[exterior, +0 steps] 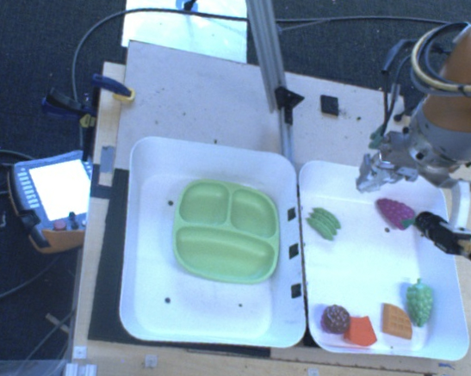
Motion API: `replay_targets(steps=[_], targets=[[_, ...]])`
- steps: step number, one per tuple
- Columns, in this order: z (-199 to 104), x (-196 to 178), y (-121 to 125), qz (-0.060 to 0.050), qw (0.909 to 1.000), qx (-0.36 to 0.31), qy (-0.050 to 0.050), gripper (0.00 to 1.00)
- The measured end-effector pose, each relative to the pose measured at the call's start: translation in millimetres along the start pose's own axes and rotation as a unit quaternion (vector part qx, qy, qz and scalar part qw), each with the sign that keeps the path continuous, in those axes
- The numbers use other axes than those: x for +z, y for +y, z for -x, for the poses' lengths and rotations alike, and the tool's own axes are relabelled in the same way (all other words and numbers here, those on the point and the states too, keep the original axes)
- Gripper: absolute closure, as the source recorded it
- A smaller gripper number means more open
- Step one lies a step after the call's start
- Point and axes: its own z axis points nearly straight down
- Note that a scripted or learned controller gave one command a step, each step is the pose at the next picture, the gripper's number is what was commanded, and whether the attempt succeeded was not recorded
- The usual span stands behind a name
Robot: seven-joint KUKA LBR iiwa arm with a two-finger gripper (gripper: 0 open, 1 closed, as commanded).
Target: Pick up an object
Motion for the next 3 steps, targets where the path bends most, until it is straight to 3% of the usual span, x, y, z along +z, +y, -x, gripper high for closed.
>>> replay_targets(steps=[1, 3], targets=[[-56.5, -1.4, -18.7, 0.000, 1.0000, -0.001, 0.000, 1.00], [-146.9, 31.5, -56.7, -0.001, 1.0000, 0.000, 0.000, 1.00]])
